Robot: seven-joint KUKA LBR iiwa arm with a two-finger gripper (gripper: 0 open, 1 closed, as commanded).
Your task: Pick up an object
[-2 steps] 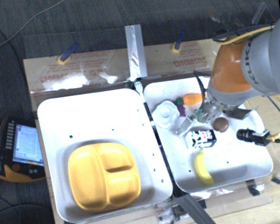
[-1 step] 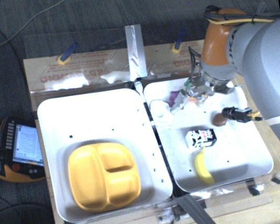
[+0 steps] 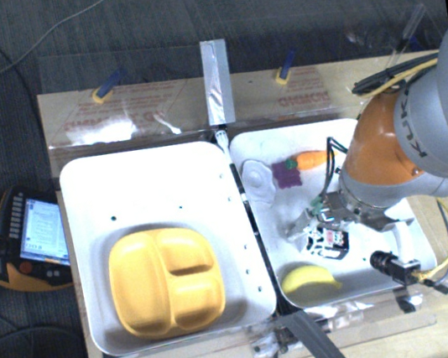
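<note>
2 shallow white bins sit side by side on the bench. The left bin holds 1 yellow compartment tray, lying in its near half with its sections facing up. The right bin holds several small things: a yellow lemon-shaped object against the near wall, an orange carrot-like piece with a green end toward the far wall, a purple object just left of that green end, and a pale translucent cup-like item near the bin's far left corner. The grey arm reaches in from the right, its orange band above the wrist hanging over the right part of this bin. The gripper points down into the middle of the right bin, just beyond the yellow lemon-shaped object and nearer than the carrot-like piece. Whether it is spread or pressed together I cannot tell, since the tip is a tangle of dark and light parts, and nothing is clearly caught in it. A yellow-cased handheld screen unit lies on the floor left of the bench.
</note>
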